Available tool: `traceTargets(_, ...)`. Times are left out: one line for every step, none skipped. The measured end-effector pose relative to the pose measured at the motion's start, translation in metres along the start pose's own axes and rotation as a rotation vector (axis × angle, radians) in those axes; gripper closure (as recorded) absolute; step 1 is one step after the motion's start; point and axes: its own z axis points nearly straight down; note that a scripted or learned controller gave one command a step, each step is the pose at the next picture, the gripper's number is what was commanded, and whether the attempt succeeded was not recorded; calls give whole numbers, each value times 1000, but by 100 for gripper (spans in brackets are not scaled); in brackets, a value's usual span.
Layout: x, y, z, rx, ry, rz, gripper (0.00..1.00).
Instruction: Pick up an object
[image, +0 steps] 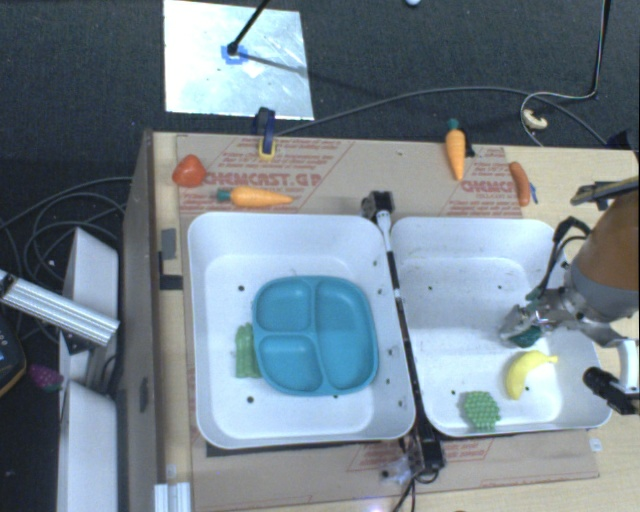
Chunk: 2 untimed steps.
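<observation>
**Hand low in right bin, nothing lifted yet**

The hand (527, 325) sat low over the floor of the right bin (470, 250), toward its right side, with the grey arm (608, 262) coming in from the right. Whether it was apart or together could not be told; the metal parts blurred into one another. Nothing was seen between them.

Just below the hand lay a yellow toy banana (524, 372), close by, contact unclear. A green bumpy toy (480, 408) rested near the bin's front edge, a little left of the banana.

In the left bin (230, 250), a blue divided plate (315, 335) with a green piece (244, 352) at its left rim.

On the counter (400, 170) behind the bins: a toy carrot (252, 197), an orange-red toy (188, 172), another carrot (456, 152), and an orange piece (519, 182).

Judgement: approach done; grasp and lift remained. The banana looked the likeliest pick.
</observation>
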Motion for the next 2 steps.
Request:
traceTargets(89, 10, -62, 1, 2, -3, 100)
traceTargets(148, -1, -105, 2, 2, -3, 100)
